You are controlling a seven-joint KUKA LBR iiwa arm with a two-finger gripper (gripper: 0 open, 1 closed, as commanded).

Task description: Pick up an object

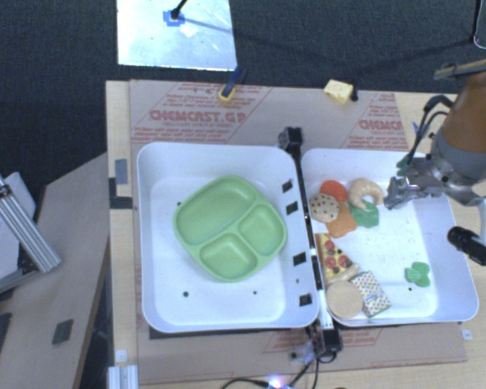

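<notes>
Dark carpet surrounds the bench, where two white bins sit side by side on printed cardboard. Over in the left bin (158, 298) lies a green divided plate (230, 228). Toys crowd the right bin (458, 302): a cookie (323, 208), a bagel (364, 191), a pizza slice (334, 256) and a small green piece (419, 274). Just above the bagel hangs the gripper (394, 194), nothing visibly between its fingers; how wide they stand I cannot tell

arm (475, 124): cut off at right edge | gripper (398, 190): finger gap too small to tell
</notes>
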